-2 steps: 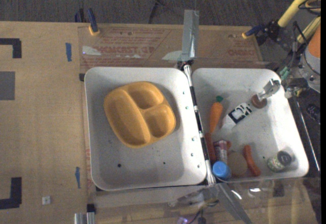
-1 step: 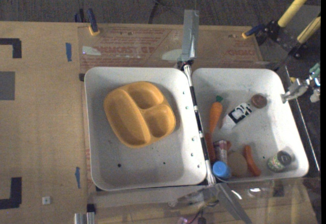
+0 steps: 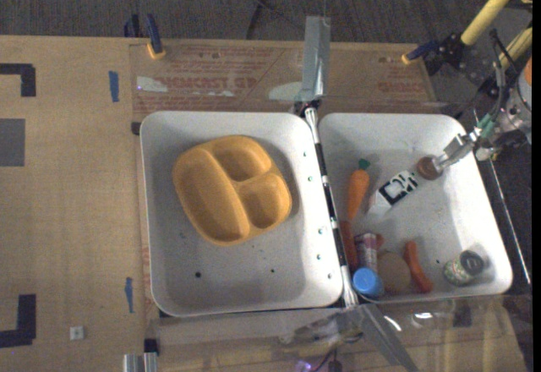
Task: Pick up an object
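Note:
The right bin (image 3: pixel 473 218) holds several small objects. An orange carrot (image 3: pixel 357 191) lies near its left wall, with a white bottle with a black label (image 3: pixel 396 189) beside it. A grey stick with a round brown end (image 3: pixel 433 165) slants toward the bin's far right corner. Along the near edge sit a blue-capped bottle (image 3: pixel 364 280), a tan round lump (image 3: pixel 393 270), an orange-red sausage shape (image 3: pixel 416 265) and a small dark-lidded jar (image 3: pixel 465 265). My gripper (image 3: pixel 493 130) hangs at the right edge, above the bin's far right rim, close to the stick's upper end.
The left bin (image 3: pixel 161 269) holds a yellow divided plate (image 3: pixel 232 189). A metal divider (image 3: pixel 314 66) stands between the bins at the back. Yellow poles and blue clamps (image 3: pixel 423 51) crowd the far right corner.

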